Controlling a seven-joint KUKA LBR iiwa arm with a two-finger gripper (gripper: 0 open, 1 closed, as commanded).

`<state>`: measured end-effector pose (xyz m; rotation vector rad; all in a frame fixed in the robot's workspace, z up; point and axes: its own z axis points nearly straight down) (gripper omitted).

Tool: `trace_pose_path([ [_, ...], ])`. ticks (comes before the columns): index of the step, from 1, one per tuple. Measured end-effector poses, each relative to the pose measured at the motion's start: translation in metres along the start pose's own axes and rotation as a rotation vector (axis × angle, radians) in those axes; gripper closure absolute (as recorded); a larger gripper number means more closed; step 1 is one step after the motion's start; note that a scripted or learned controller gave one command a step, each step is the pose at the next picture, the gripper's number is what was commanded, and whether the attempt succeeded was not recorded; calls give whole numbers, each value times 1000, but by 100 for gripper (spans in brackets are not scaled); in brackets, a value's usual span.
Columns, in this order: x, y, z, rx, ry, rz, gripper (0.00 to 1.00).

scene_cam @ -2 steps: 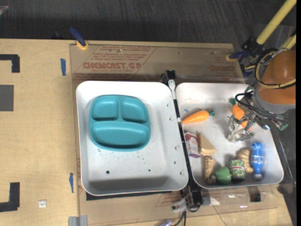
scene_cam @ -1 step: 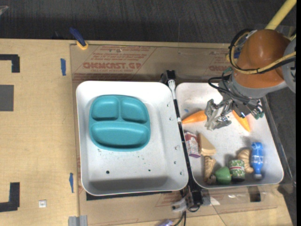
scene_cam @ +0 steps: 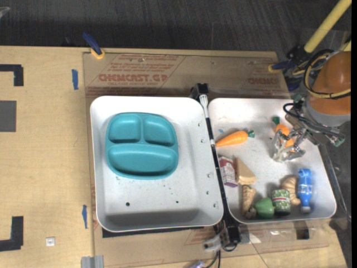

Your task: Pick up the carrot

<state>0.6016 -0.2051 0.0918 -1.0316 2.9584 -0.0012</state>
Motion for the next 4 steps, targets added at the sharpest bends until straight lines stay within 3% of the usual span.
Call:
trace_pose_path([
  [1, 58, 24, 1, 5, -3, -252, 100],
  [2, 53, 44, 1, 8, -2, -659, 100],
  [3, -119, 123, -106, 3, -12, -650, 100],
  [4, -112, 118, -101, -2, -3, -639, 0],
])
